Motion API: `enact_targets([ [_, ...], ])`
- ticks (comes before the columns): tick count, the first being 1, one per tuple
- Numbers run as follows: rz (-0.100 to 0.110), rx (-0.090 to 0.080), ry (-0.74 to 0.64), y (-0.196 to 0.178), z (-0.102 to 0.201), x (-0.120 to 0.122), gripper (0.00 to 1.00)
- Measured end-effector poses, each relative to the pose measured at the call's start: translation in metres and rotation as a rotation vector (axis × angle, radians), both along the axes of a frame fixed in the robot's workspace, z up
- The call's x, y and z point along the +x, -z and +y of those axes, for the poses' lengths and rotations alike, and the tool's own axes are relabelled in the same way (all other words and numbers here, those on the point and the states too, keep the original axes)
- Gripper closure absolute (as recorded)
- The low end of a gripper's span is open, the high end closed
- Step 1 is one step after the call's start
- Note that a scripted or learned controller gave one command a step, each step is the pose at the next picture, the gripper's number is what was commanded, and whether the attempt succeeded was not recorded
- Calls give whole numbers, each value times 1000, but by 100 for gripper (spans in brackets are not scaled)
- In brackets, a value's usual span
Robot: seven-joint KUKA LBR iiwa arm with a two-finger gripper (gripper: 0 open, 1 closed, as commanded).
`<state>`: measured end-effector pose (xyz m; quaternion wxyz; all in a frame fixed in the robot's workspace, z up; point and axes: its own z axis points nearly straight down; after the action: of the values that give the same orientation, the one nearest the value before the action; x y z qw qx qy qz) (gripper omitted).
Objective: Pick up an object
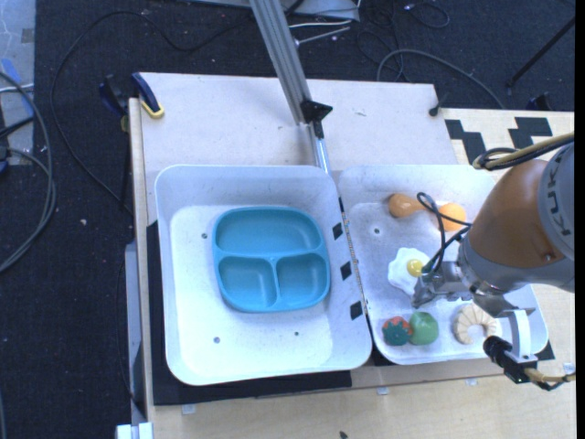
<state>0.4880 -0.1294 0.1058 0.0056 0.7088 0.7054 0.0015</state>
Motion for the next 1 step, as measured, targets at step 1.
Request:
enact_targets([
  [1,4,4,-7,-63,2,3,100],
])
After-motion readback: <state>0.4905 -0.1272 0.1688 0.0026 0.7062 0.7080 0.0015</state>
